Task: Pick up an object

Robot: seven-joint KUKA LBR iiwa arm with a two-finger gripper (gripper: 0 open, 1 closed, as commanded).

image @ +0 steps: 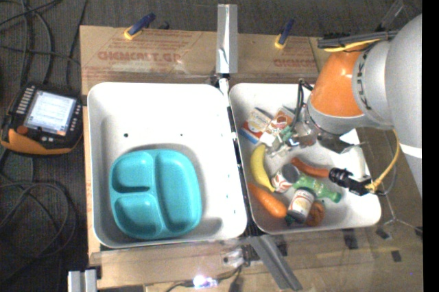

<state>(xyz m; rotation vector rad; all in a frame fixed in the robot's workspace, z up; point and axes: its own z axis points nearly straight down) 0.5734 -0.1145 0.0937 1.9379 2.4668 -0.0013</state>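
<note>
Cardboard-covered worktop carrying two shallow white plastic bins side by side. Left bin: one turquoise plastic divided tray, three compartments, lying flat in the near half, close to the near-left corner.

Right bin: cluttered pile of small objects. Curved yellow banana just left of centre, running roughly far to near. Orange carrot-shaped piece directly below the banana's near end, angled toward the near wall. Small jar with dark lid and pale label next to the carrot, tilted. Green elongated item beside the jar, touching or overlapping it; exact shape unclear. Orange-red sausage-like piece lying across the middle of the pile. Red-and-white printed packets at the far-left part of the bin.

Grey arm with orange band reaching in from the right, wrist over the far half of the right bin. Claw down among the objects, just right of the banana's upper part and just below the packets. Opening of the claw: cannot tell, since metal parts and clutter merge at that spot. Nothing visibly lifted or held clear of the pile. Black cable end hanging off the wrist over the right side of the bin.

Off the worktop, on the floor at left: orange-rimmed control pendant with lit screen.
</note>
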